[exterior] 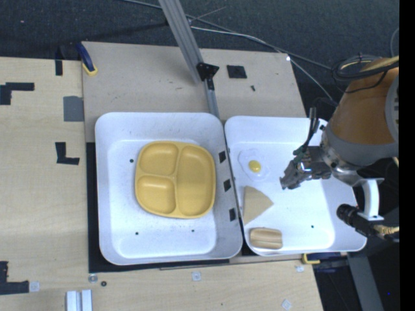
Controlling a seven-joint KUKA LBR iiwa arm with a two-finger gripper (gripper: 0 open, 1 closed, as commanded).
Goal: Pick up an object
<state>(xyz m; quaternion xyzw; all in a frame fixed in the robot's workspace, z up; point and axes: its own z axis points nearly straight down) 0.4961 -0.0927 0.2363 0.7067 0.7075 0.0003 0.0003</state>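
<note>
**Gripper above the right bin, food pieces below it**

Nearest the camera, a small tan bread roll (266,238) is seen at the front edge of the right bin (324,229). Just behind it a pale wedge of cheese (256,204) is laid flat, and further back a fried egg (253,166) is found near the bin's left wall. The gripper (292,177) is held over the bin's middle, to the right of the egg and apart from it; nothing is seen between its fingers, and how far they are parted cannot be told. A yellow divided plate (175,179) is set in the left bin (120,173).
</note>
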